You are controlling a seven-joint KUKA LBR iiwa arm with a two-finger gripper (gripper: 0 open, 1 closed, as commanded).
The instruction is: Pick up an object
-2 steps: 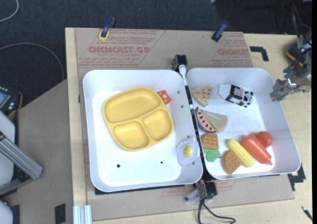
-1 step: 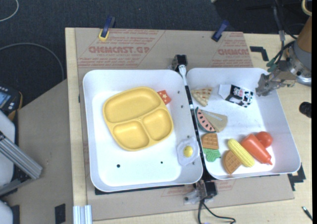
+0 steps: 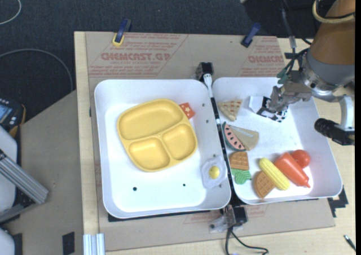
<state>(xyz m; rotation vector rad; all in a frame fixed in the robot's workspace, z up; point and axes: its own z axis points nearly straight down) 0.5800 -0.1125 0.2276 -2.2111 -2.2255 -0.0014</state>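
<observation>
Your end effector (image 3: pixel 276 103) sits over a black-and-white item (image 3: pixel 274 114) in the right bin (image 3: pixel 330 155); grip state unclear. Nearby: corn (image 3: pixel 274 173), carrot (image 3: pixel 293 169), two waffles (image 3: pixel 239 161), watermelon slice (image 3: pixel 233 137). Left bin (image 3: pixel 107 152): one yellow tray (image 3: pixel 157 134).

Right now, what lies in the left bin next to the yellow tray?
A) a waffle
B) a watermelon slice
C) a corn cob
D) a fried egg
D: the fried egg lies in the left bin, off the yellow tray's lower right corner.
</observation>
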